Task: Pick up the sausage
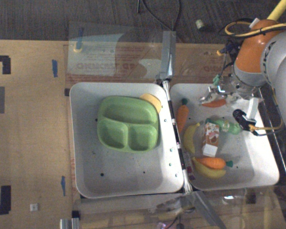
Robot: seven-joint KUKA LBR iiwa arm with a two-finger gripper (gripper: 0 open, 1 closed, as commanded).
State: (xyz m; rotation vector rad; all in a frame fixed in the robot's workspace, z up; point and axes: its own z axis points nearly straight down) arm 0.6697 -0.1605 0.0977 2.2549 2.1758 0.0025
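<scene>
Status of task: in hand, not shown complete. The sausage (213, 103), a short reddish-orange piece, lay at the far end of the right bin (262, 168), directly beneath the gripper (218, 95). The gripper stood low over it, its metal parts at or just above the piece. Whether the fingers were wide, narrow or closed on the sausage could not be told, the wrist and glare covering them. Judged remaining: a confirmed hold and the lift clear of the bin.

Contents, right bin:
- sausage, one
- carrots, two: one upright (181, 117) against the near-centre wall, one (212, 162) lying on a banana
- bananas, two: one (191, 137) beside the carton, one (209, 171) at the near end
- small carton (210, 138), one, in the middle
- green item (227, 126), one, possibly a bottle or vegetable; too blurred to name

Contents, left bin (86, 175):
- green divided plate (128, 123), one, three compartments
- yellow-orange piece (152, 100), one, touching the plate's far right corner

Worktop (28, 128): two bins side by side.
</scene>
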